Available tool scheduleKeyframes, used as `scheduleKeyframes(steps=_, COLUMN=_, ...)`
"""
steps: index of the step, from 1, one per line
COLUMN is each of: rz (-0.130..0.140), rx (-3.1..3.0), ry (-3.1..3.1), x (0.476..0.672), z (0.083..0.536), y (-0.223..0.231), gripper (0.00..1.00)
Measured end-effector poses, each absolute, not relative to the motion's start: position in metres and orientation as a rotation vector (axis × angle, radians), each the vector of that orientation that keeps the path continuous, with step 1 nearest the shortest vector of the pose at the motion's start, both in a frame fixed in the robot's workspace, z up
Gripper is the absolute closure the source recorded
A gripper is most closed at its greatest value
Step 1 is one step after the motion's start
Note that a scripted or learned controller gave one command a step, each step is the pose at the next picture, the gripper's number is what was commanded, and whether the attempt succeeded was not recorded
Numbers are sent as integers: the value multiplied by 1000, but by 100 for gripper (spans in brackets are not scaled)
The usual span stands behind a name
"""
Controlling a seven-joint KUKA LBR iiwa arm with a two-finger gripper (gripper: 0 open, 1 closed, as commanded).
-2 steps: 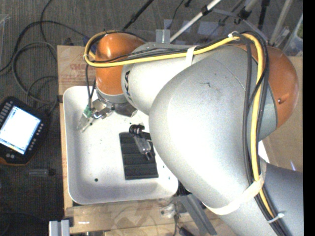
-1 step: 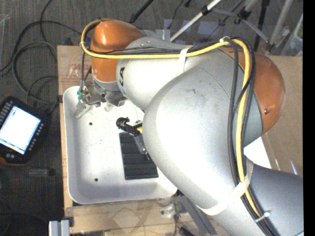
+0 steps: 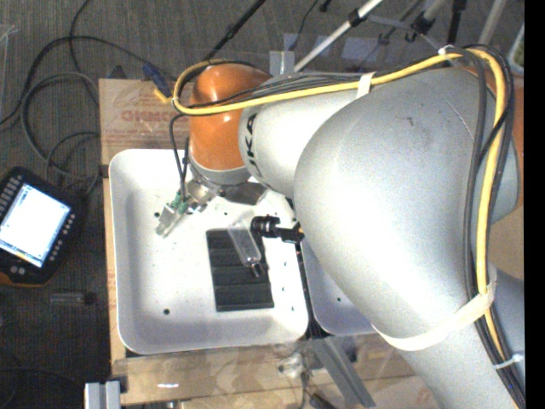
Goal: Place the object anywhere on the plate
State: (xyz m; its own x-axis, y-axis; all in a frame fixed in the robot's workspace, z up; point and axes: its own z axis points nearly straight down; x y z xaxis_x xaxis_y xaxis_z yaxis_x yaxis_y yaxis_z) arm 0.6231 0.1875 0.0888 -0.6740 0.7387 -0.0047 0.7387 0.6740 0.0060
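Gripper (image 3: 203, 192) sits under the orange band (image 3: 223, 118), over the back of the left-hand bin (image 3: 128, 254); you cannot tell whether its fingers are apart or together. You'll find a black ridged slab (image 3: 241, 275) lying flat on that bin's floor, toward its right side. A short grey bar (image 3: 245, 245) crosses the slab's back edge. A small green and silver piece (image 3: 172, 214) points from the wrist toward the bin's left wall.

We look down from one fixed camera above the worktop (image 3: 128, 109), at a slant. The arm (image 3: 392, 186) enters from 3 o'clock, near our lens, over the white bins (image 3: 140, 254).
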Motion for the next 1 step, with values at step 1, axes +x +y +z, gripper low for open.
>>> scheduleKeyframes(steps=1, rz=10, rx=1264, ry=2864, x=624, z=100, y=188, gripper=100)
